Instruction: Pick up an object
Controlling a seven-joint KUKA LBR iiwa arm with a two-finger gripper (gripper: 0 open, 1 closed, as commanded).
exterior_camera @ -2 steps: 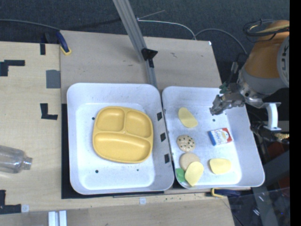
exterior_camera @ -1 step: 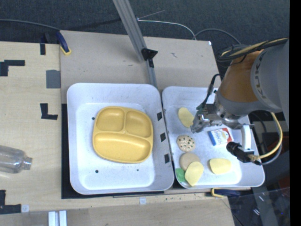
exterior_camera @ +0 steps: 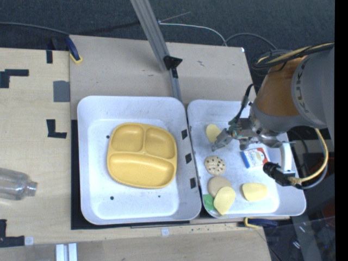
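A yellow divided plate [exterior_camera: 142, 155] fills the left bin [exterior_camera: 92, 145]. In the right bin [exterior_camera: 288, 200], lower right of the frame, lie a cookie [exterior_camera: 215, 165], a tan lump [exterior_camera: 218, 185], two pale yellow pieces [exterior_camera: 254, 191] and a small packet [exterior_camera: 254, 157]. The gripper [exterior_camera: 222, 141] hangs just beside a yellow piece [exterior_camera: 212, 131] at centre-right; whether it is parted or closed I cannot tell.

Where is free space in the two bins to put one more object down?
Left bin: a bare strip all around the yellow tray, widest below it. Right bin: bare floor at the top, above the gripper. Its lower half is crowded with the cookie, yellow pieces and packet.
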